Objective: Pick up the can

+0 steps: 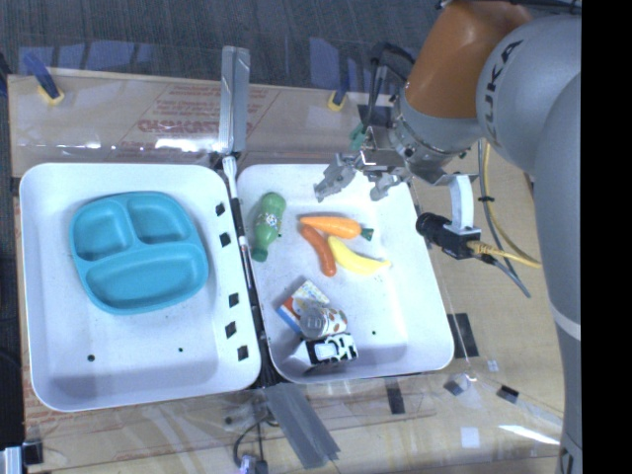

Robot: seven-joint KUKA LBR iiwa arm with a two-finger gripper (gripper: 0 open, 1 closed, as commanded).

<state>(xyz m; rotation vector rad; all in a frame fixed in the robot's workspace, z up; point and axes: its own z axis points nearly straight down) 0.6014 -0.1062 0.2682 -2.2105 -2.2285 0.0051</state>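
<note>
Silvery can (314,319) with a shiny round top sits near the front of the right white bin (420,304), beside a small black-and-white carton (331,349). Gripper (355,179) hangs spread and unloaded over the back rim. Left bin (39,294) holds a smooth blue divided plate (138,248).
</note>
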